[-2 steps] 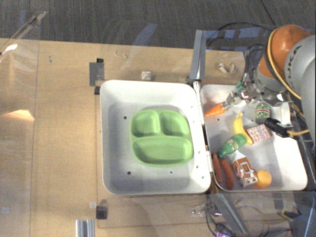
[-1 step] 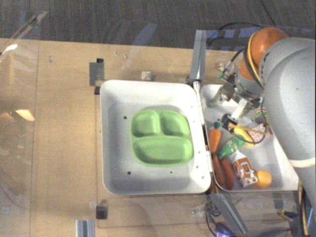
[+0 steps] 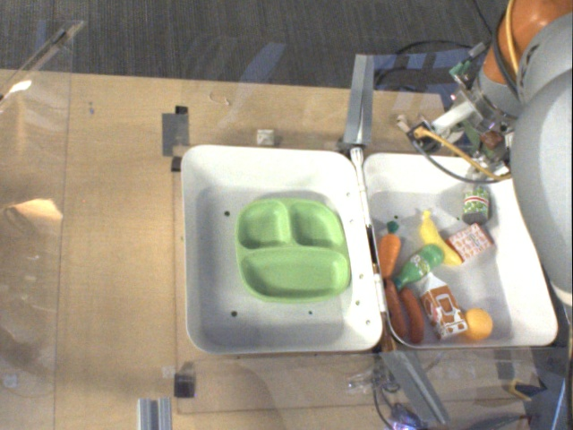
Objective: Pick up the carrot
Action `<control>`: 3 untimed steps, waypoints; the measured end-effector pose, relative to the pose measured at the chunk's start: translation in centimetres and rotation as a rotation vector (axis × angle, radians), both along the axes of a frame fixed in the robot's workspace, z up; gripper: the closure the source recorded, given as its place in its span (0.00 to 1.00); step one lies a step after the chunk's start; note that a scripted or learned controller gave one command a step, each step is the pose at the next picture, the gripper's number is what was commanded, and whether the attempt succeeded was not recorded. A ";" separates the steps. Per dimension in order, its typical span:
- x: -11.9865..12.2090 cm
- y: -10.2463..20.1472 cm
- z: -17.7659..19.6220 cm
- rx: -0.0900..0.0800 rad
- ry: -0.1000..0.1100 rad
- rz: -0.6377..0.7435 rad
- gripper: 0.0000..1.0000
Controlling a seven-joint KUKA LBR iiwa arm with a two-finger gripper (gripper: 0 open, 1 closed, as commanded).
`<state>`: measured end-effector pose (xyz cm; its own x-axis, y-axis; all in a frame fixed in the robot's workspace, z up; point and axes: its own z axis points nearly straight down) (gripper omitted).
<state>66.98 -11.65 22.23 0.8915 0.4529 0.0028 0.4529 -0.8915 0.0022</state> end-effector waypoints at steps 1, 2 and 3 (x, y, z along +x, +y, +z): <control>-5.9 -2.9 1.3 0.000 0.000 0.303 0.00; -9.6 -5.2 -5.9 -0.002 0.000 0.681 0.00; -14.1 1.6 -12.2 -0.003 -0.002 0.593 0.00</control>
<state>52.84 -10.01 10.01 0.4860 0.8740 0.0021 0.8740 -0.4860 0.0059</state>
